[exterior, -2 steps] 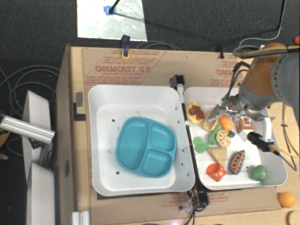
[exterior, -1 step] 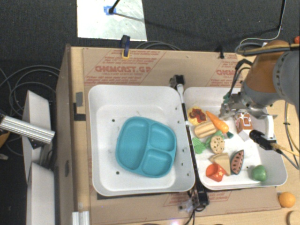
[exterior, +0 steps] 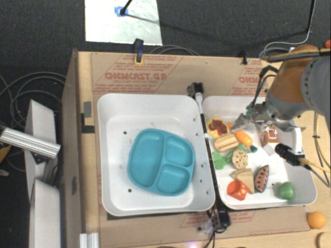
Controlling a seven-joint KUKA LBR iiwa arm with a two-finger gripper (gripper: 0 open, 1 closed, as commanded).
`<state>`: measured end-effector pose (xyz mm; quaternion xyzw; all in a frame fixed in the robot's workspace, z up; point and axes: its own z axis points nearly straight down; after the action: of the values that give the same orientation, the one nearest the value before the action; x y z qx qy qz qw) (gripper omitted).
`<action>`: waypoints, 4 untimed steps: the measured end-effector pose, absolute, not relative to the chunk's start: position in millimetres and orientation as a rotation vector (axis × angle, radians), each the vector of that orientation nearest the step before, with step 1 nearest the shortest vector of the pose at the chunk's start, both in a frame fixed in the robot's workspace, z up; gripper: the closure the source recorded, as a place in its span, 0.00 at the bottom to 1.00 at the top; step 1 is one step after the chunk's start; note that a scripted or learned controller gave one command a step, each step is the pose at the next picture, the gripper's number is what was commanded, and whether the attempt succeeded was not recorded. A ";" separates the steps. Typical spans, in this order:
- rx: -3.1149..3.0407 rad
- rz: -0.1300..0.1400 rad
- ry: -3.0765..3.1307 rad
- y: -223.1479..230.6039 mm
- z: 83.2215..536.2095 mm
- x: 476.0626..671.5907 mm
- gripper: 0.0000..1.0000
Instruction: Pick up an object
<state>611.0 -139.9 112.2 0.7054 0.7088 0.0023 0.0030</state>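
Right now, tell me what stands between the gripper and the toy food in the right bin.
Nothing visible does. The gripper hangs directly over the right bin, close beside the bread roll and carrot, with no other thing between them.

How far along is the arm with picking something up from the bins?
Done: the gripper has reached the right bin and sits low by the toy food near the carrot. In hand: nothing visibly held. Left: grasp and lift an item; the bread roll, green ball and others lie in the bin. The blue tray sits in the left bin.
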 end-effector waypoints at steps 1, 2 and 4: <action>2.217 0.011 2.212 -131.8 88.0 582.7 0.00; 2.213 0.021 2.214 -130.4 101.9 586.1 1.00; 2.210 0.006 2.230 -152.1 173.0 621.5 1.00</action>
<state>621.5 -152.1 173.0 0.7038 0.7104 0.0018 0.0010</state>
